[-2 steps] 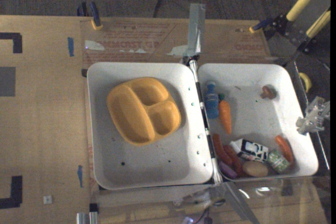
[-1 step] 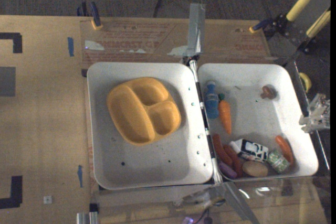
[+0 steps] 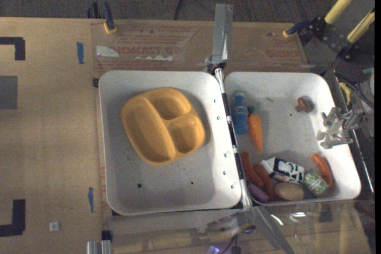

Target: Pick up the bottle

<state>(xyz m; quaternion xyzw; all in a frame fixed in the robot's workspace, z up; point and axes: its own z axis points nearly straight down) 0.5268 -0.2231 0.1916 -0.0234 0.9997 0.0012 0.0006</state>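
Note:
The bottle (image 3: 240,113) is small and blue with a lighter label, and it lies along the left wall of the right bin (image 3: 280,87). An orange carrot (image 3: 255,131) rests right beside it. My gripper (image 3: 328,129) hangs over the right side of that bin, far to the right of the bottle. Its two metal fingers stand apart, open, with nothing between them.
A yellow divided plate (image 3: 164,125) sits in the left bin (image 3: 161,190). The right bin's front holds red sausages (image 3: 252,172), a purple piece (image 3: 257,192), a milk carton (image 3: 286,169), a potato (image 3: 289,191), a green can (image 3: 315,182) and a red piece (image 3: 322,168). A brown item (image 3: 304,104) lies at the back.

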